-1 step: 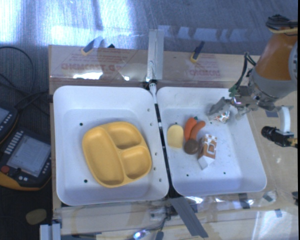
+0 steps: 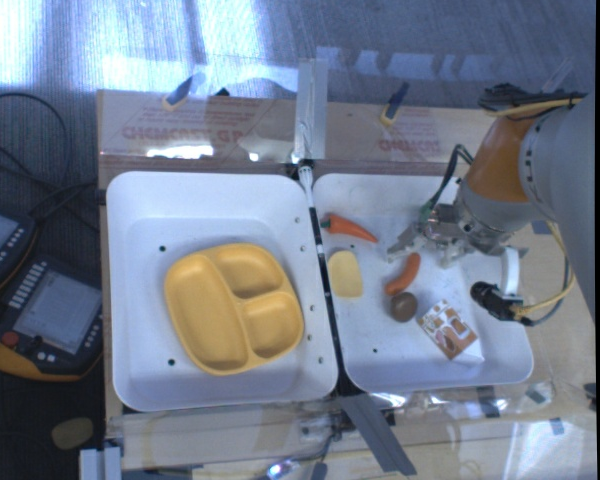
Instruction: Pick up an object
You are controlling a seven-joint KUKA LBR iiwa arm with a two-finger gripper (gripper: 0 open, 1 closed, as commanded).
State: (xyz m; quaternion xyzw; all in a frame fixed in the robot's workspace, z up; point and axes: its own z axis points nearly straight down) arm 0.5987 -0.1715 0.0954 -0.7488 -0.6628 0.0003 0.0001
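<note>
From the overhead camera I see the arm (image 2: 540, 168) reaching in from the right over the right bin (image 2: 500, 363). My gripper (image 2: 427, 240) hangs above the bin's upper middle; I cannot tell how its jaws stand, and I see nothing between them. Just below it lies a sausage (image 2: 403, 274), tilted, with a brown ball (image 2: 403, 306) touching or just beside its lower end. A carrot (image 2: 350, 229) lies near the divider, a yellow slice (image 2: 345, 273) under it. A packet (image 2: 448, 329) sits toward the lower right. The left bin (image 2: 140, 368) holds a yellow tray (image 2: 233, 306).
</note>
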